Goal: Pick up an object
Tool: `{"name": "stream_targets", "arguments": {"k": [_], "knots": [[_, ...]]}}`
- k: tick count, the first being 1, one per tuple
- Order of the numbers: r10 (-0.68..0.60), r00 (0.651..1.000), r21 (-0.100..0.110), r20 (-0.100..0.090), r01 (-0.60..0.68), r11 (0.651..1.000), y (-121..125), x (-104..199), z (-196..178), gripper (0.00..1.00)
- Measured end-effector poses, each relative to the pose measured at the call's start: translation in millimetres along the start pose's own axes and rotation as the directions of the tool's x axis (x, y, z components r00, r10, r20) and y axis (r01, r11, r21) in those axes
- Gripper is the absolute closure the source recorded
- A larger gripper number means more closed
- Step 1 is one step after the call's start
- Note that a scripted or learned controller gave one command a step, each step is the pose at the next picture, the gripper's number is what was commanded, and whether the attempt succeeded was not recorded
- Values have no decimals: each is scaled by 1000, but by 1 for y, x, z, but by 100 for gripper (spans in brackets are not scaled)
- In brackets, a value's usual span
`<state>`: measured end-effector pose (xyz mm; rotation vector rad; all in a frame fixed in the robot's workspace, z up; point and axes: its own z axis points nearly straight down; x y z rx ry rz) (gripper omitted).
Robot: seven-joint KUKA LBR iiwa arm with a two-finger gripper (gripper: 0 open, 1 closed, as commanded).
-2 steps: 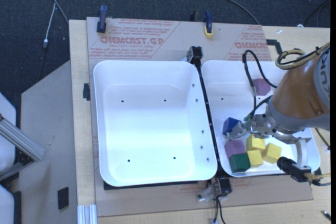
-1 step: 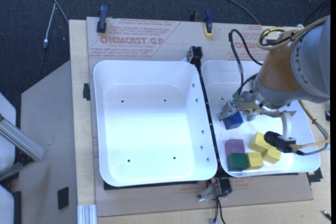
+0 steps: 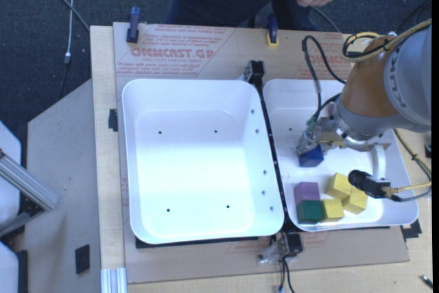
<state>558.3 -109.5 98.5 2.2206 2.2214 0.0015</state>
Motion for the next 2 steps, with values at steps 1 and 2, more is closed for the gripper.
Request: {"name": "stream_targets", "arguments": {"k": [1, 2], "knots": [[-7, 1000, -8, -1, 7, 1000, 33, 67, -94, 100], [-6, 1000, 1, -2, 6, 1000, -6, 136, -89, 100]]}}
